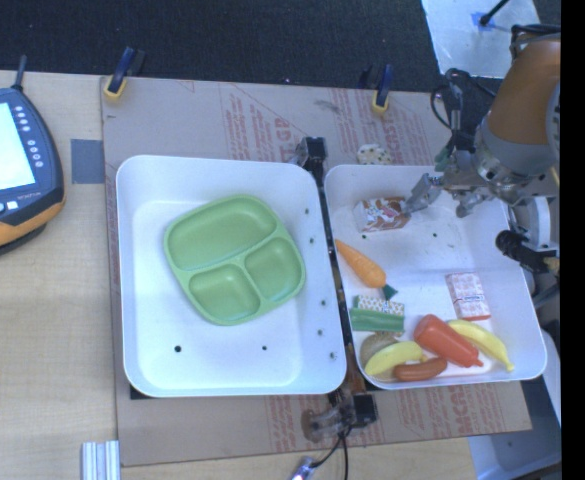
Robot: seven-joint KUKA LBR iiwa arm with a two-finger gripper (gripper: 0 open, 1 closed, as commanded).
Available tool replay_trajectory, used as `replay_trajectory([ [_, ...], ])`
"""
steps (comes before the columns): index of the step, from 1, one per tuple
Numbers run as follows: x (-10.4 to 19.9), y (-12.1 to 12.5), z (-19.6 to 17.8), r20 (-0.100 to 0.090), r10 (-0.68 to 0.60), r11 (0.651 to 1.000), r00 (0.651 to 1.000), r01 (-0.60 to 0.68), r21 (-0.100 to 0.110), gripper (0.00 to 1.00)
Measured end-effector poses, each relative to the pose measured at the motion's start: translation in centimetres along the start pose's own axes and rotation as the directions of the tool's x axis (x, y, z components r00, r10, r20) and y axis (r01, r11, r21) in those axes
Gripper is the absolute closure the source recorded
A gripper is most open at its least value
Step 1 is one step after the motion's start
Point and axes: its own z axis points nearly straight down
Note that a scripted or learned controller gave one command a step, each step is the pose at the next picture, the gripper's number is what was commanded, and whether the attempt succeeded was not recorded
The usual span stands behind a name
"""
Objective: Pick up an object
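The right white bin (pixel 532 308) holds several toy foods: a crumpled red-and-white packet (pixel 382 213) at its far left, an orange carrot (pixel 360 264), a green block (pixel 377 318), a small red-and-white box (pixel 467 295), a red pepper (pixel 445 340), two yellow bananas (pixel 484 341) and a sausage (pixel 419 370). My gripper (pixel 444 198) hangs over the far part of this bin, just right of the packet. Its fingers (pixel 421 194) are spread open with nothing between them.
The left white bin (pixel 142 348) carries a green divided plate (pixel 234 258). A teach pendant (pixel 7 173) lies on the bench at far left. Clamps (pixel 122 73) hold the cardboard sheet at its far edge. A bare patch of the right bin's floor lies under the gripper.
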Motion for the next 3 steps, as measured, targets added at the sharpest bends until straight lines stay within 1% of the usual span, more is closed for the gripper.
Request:
replay_trajectory([
  [1, 2.7, 2.5, 4.5, 0.003, -0.004, 1.000, 1.000, 0.004, -0.004, 0.00],
  [2, -5.4, 2.3, 1.1, 0.002, -0.001, 1.000, 1.000, 0.001, -0.002, 0.00],
  [3, -0.7, 2.4, 3.8, 0.002, -0.004, 1.000, 1.000, 0.004, -0.003, 0.00],
])
